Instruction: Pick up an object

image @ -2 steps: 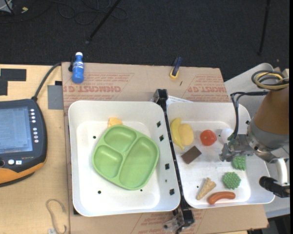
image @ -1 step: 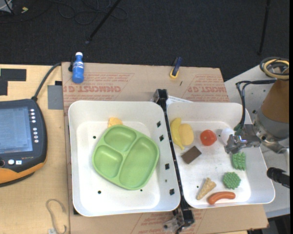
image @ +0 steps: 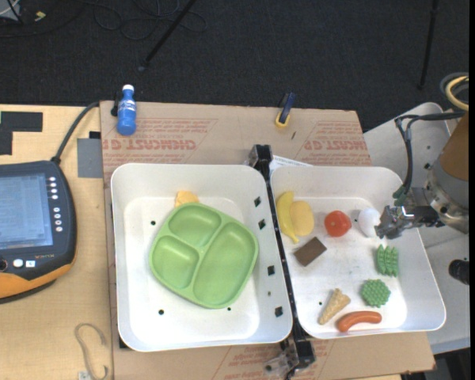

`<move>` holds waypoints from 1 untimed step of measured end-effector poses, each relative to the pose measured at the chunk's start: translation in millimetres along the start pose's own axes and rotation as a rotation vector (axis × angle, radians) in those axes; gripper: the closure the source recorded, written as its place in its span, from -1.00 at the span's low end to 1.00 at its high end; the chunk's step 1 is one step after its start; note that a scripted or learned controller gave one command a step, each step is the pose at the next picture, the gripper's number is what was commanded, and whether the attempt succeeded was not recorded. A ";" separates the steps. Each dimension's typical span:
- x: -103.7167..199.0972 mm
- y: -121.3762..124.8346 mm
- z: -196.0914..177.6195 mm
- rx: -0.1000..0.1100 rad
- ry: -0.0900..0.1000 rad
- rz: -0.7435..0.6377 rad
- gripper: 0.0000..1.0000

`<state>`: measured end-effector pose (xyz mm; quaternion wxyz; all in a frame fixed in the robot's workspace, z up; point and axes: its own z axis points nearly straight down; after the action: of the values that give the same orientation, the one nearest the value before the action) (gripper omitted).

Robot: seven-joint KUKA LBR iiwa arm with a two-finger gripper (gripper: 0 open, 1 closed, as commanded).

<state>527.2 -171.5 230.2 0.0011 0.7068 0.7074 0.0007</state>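
My gripper [image: 389,222] hangs over the right rim of the right bin [image: 356,182], on the arm that reaches in from the right. Just left of it lies a small white round object [image: 368,220], partly hidden by the gripper. Further left in that bin are a red tomato [image: 337,223], a yellow banana-like piece [image: 293,216] and a brown block [image: 309,251]. Below the gripper sit a green ridged piece [image: 387,260] and a green round piece [image: 374,292]. A tan cone [image: 332,305] and a red-orange sausage [image: 359,320] lie near the front wall.
The left bin [image: 138,188] holds a green divided plate [image: 203,254] with a small yellow-orange object [image: 186,199] behind it. A black divider [image: 271,252] runs between the bins. A blue bottle [image: 126,111] and a tablet [image: 20,216] lie outside at the left.
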 end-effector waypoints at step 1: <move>61.7 -10.6 3.0 0.007 0.003 -0.003 1.00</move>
<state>516.6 -109.9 227.2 -0.0025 0.7057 0.7085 -0.0006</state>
